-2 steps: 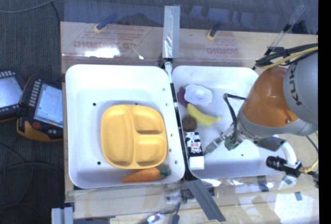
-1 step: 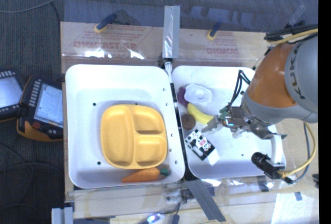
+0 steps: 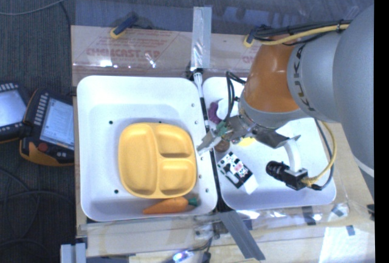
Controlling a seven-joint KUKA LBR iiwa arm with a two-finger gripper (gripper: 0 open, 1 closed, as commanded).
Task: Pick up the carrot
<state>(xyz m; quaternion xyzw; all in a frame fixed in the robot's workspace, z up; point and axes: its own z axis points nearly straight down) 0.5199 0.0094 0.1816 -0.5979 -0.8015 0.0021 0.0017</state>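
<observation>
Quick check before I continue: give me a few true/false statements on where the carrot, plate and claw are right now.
1. The carrot lies in the left bin. True.
2. The carrot sits on the yellow plate. False: it lies on the bin floor, just below the plate's near edge.
3. The claw is over the divide between the two bins. True.
4. The claw is touching the carrot. False: it is well apart from it, up near the plate's right edge.
5. The plate is in the right bin. False: it is in the left bin.
</observation>
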